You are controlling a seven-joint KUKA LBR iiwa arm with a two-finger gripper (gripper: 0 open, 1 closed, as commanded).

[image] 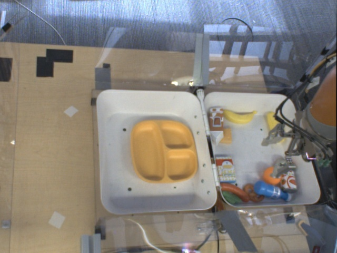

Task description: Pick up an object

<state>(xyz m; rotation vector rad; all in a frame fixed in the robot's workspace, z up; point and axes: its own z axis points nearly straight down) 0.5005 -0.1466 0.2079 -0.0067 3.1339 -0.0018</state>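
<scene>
My gripper (280, 152) hangs over the right side of the right bin (247, 151). It is open, and only white bin floor shows between its fingers. Just below it lie an orange ring (269, 176), a white and red can (289, 183) and a blue bottle (270, 191). A yellow banana (239, 117) lies at the bin's far side, with a small brown box (216, 118) to its left. A yellow object (271, 121) sits partly behind the arm's black cable.
The left bin (113, 141) holds an orange divided tray (163, 151). Along the right bin's left wall sit an orange wedge (226, 136), a red and white carton (225, 168) and a red sausage-like item (235, 192). The arm (318, 107) covers the bin's right edge.
</scene>
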